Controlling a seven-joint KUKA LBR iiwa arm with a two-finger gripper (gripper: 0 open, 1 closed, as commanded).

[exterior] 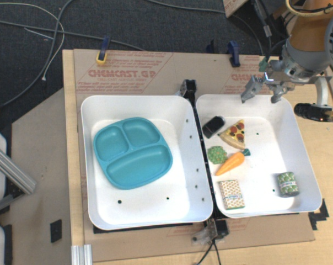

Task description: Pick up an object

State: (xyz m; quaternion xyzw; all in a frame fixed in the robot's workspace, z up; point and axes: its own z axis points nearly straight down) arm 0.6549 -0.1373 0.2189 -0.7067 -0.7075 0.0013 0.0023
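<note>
While the end effector [264, 88] hangs over the far rim of the right bin [307, 164], at about 12 o'clock of that bin, its two fingers stand spread with nothing between them. Any of the small toys below could serve as the object to pick up, and all lie in the right bin's left and near parts.

A black block [213, 126] sits at 10 o'clock, just beside a pizza slice [234, 133]. Toward the bin's left edge lies broccoli [216, 154], touching or nearly touching a carrot [231, 163] that points toward 2 o'clock. A patterned box [231, 194] rests at 7 o'clock, and a green can [288, 184] lies apart at 4 o'clock.

These look like play food: light, probably stiff plastic, smooth enough to slip, not fragile. The can seems the easiest target, standing clear of neighbours; its round sides may roll, so closing across its flat ends would be safer. The carrot should be taken across its thick middle, not its tapering tip. The pizza slice lies flat and thin, so fingers may skid off.

In the left bin [92, 112] rests a blue divided plate [133, 152], well apart from the toys.
</note>
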